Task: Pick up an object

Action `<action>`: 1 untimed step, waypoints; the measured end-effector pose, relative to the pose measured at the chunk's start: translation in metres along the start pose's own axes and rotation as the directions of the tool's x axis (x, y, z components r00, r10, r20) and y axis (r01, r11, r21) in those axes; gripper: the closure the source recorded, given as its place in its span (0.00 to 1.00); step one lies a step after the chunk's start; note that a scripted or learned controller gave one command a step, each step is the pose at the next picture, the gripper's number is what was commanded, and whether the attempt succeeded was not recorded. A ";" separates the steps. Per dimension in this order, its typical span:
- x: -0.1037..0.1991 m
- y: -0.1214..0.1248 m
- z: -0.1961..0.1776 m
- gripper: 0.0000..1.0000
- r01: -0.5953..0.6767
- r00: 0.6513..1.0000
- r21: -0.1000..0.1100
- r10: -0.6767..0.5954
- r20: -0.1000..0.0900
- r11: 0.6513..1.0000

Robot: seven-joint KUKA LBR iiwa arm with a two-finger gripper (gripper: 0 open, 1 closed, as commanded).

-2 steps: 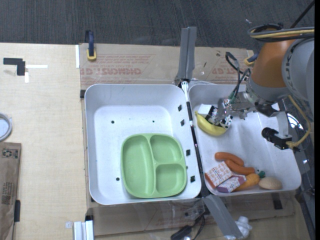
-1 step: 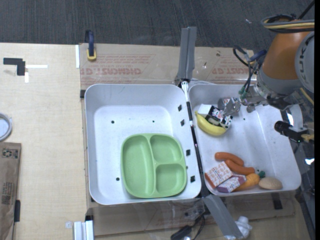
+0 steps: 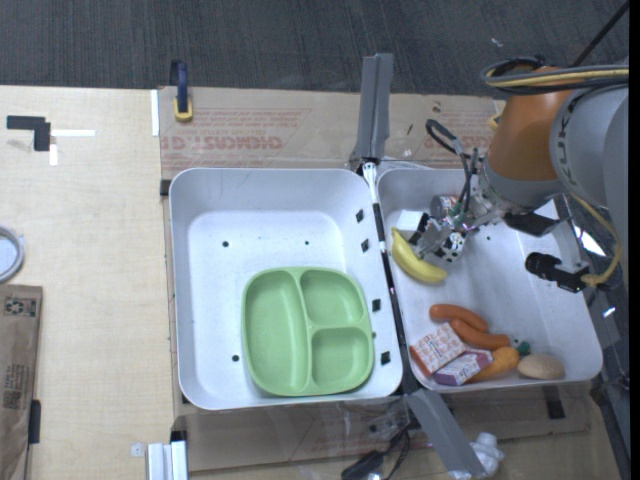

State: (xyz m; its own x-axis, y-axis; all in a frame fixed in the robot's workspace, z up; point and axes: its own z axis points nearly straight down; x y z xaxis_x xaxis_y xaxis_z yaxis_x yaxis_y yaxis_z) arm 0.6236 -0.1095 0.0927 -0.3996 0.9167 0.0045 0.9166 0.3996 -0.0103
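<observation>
Just beside the gripper [image 3: 437, 242] lies the banana [image 3: 414, 259].

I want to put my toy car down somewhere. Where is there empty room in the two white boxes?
The left white bin has bare floor behind the green divided plate and along its left wall. In the right white bin, the middle floor between the yellow banana and the orange sausages is free. Its front corner is crowded with food, and the gripper hangs by the banana.

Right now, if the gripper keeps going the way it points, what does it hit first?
Probably the banana: the gripper points down-left just above it in the right bin. Depth is hard to judge from this slanted view.
</observation>
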 end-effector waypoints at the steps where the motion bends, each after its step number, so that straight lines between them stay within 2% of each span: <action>1: 0.000 0.002 -0.009 1.00 0.002 1.000 -0.009 -0.001 0.005 1.000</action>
State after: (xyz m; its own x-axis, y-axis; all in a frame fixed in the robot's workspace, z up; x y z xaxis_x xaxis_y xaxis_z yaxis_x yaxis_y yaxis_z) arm 0.6261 -0.1088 0.1022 -0.4010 0.9161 -0.0008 0.9161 0.4010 -0.0013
